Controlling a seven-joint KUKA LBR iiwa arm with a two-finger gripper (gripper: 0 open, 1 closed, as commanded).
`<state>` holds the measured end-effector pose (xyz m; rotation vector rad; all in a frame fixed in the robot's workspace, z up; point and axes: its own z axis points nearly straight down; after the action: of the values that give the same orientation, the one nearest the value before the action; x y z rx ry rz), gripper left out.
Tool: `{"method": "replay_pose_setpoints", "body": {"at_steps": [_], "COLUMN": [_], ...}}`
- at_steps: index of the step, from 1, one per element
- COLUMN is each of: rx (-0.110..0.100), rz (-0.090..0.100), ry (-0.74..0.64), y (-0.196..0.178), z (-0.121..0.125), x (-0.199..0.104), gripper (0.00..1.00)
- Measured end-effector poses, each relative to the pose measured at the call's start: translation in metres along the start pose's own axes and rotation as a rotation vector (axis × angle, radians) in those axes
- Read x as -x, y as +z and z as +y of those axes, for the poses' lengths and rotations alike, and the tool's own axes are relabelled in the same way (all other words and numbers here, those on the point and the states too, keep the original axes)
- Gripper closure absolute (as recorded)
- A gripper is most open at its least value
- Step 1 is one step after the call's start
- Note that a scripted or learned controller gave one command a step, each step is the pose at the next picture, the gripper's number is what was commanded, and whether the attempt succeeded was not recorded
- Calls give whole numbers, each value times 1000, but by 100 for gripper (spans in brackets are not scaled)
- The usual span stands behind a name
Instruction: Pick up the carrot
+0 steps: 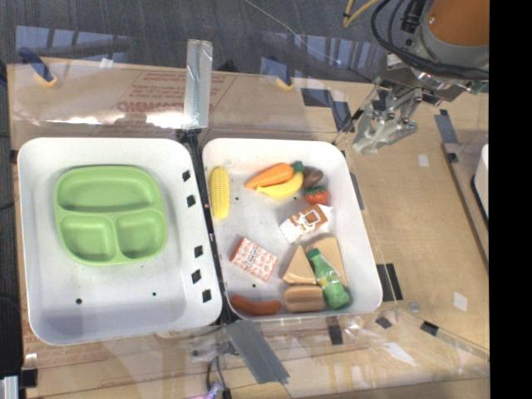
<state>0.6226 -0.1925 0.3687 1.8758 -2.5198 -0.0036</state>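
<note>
Carrot [271, 174] lies in right bin [356, 214].

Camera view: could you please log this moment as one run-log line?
carrot: in right bin, touching banana | end effector: above bench, outside that bin's far right corner | grasp: not yet done

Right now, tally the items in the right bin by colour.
Yellow: 2, corn, banana
Orange: 1, carrot
Red: 3, tomato, patterned box, sausage
Green: 1, bottle
Brown/tan: 4, at a rough count
Total: 11
</note>
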Motion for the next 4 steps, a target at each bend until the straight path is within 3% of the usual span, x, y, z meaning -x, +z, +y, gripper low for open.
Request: {"method": "replay_pose_setpoints", "body": {"at_steps": [1, 2, 3, 4], "rx": [2, -7, -2, -8], "rz": [0, 1, 0, 3], "ry": [-295, -615, -1272, -1666], "y": [67, -6, 31, 51], "z": [39, 12, 47, 49], "x": [-30, -12, 4, -32], "gripper": [100, 100, 100, 100]}}
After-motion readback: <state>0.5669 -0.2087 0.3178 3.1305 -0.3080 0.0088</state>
